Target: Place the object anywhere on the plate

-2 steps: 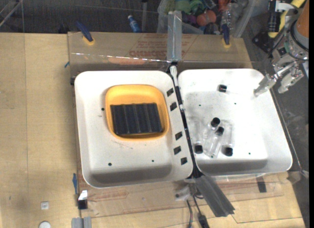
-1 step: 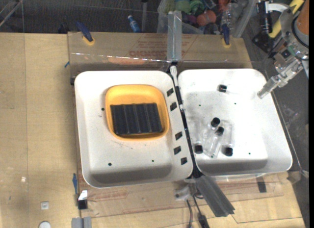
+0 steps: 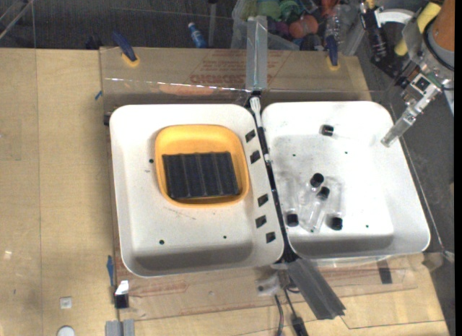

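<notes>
An orange-yellow plate [image 3: 164,147] lies in the left bin [image 3: 130,204]. A dark, ridged rectangular object [image 3: 200,174] rests flat on the plate, covering most of its middle. My gripper [image 3: 390,137] hangs over the far right edge of the right bin [image 3: 375,204], tilted down and to the left. It is well apart from the plate and from the dark object, and I see nothing in it.
In the right bin lie a clear plastic piece with black caps [image 3: 315,199] and a small black item [image 3: 326,130]. A divider with black marks [image 3: 260,175] runs between the bins. Cluttered toys and cables sit behind the bench.
</notes>
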{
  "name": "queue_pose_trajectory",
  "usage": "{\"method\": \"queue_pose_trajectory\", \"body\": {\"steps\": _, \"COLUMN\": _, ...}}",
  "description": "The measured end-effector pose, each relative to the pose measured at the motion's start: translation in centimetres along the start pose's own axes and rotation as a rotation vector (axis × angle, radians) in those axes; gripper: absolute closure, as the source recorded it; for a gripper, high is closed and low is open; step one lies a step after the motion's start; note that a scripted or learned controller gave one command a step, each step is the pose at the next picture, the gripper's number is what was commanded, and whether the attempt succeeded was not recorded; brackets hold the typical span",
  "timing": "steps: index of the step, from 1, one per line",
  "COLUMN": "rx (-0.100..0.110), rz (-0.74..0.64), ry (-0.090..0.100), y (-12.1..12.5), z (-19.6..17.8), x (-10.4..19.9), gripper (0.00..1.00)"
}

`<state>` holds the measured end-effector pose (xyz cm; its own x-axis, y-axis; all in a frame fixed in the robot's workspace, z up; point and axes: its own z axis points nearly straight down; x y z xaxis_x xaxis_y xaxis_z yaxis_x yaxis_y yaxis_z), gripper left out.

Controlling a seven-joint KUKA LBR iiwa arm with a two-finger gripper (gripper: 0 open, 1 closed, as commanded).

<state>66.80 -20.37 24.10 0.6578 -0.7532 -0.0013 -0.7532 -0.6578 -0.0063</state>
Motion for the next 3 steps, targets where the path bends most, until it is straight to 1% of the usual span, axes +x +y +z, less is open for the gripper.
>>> {"method": "queue_pose_trajectory", "body": {"steps": 1, "rx": -0.001, "rz": -0.341, "ry": 0.001, "y": -0.4, "z": 0.7, "x": -0.4, "gripper": 0.0}}
{"method": "queue_pose_trajectory", "body": {"steps": 2, "rx": -0.002, "rz": -0.657, "ry": -0.001, "y": 1.0, "z": 3.0, "x": 1.1, "gripper": 0.0}}
{"method": "queue_pose_trajectory", "body": {"steps": 3, "rx": -0.001, "rz": -0.658, "ry": 0.0, "y": 0.9, "z": 2.6, "x": 1.1, "gripper": 0.0}}
